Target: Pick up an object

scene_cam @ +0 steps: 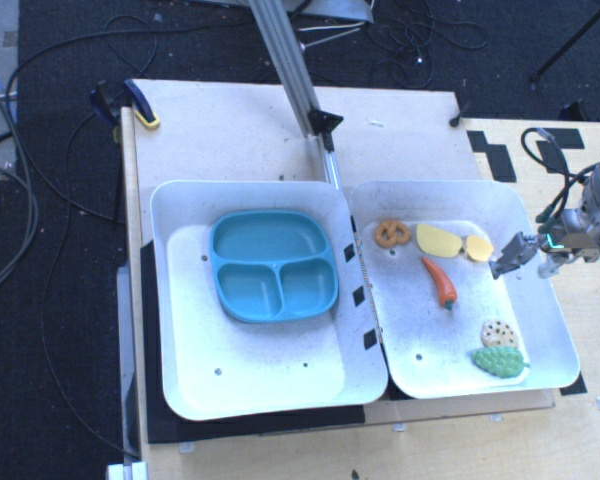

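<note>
Risk comes first: the pincer (512,254) hangs just beside the right bin's (540,218) right wall, so a descent from this spot could clip the rim rather than reach any item, and the nearest target, a small round yellow piece (478,248), sits so close to a larger yellow oval (439,239) that a grab may nudge both or trap neither.

Toy foods lie scattered in that right bin. A brown pretzel (391,233) rests at the far left, touching nothing. A red chilli pepper (441,281) lies near the middle. A speckled cookie (498,333) and a green leafy piece (500,361) sit together at the near right corner. The left bin (180,368) holds a blue divided plate (274,265).

The arm reaches in from the right over the pale worktop (280,128), wrist low and angled leftward, dark tip hovering above the bin's right side near the small yellow piece. Whether the tip is spread or pressed together cannot be made out; nothing shows between its ends.
</note>
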